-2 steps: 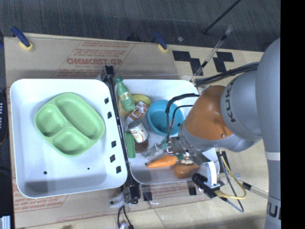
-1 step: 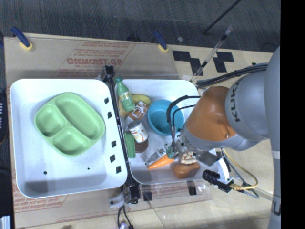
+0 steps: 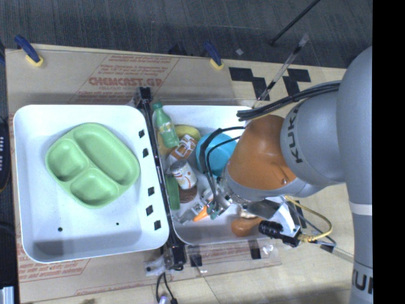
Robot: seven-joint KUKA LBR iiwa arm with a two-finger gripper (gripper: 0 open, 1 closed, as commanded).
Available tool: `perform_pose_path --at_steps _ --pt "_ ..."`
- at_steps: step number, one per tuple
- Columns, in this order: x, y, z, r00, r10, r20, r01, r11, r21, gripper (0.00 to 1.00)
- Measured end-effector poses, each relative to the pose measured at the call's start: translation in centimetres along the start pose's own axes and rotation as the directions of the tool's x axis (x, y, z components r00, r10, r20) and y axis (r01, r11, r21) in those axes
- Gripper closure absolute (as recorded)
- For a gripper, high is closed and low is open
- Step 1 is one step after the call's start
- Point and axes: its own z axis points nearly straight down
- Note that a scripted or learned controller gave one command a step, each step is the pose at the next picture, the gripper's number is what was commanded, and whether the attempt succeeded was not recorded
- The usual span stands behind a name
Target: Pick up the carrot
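I find the small orange carrot [image 3: 200, 215] lying at the near edge of the cluttered right white bin [image 3: 209, 236], beside the divider, crowded by a green plastic bottle [image 3: 164, 126], a brown-labelled can [image 3: 184, 176] and a blue bowl [image 3: 212, 154]. The claw [image 3: 214, 206] sits low, just beside the carrot, apparently placed for a grasp; whether it is clenched I cannot tell. The grey arm [image 3: 329, 132] bends steeply down from the right, its orange band [image 3: 256, 154] over the bin. The green sectioned plate [image 3: 92, 163] rests apart in the left bin.
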Motion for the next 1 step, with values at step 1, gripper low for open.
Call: perform_pose_path --at_steps 1 --pt "-0.05 0.00 -0.95 1.000 -0.010 -0.002 0.010 1.000 0.004 1.00"
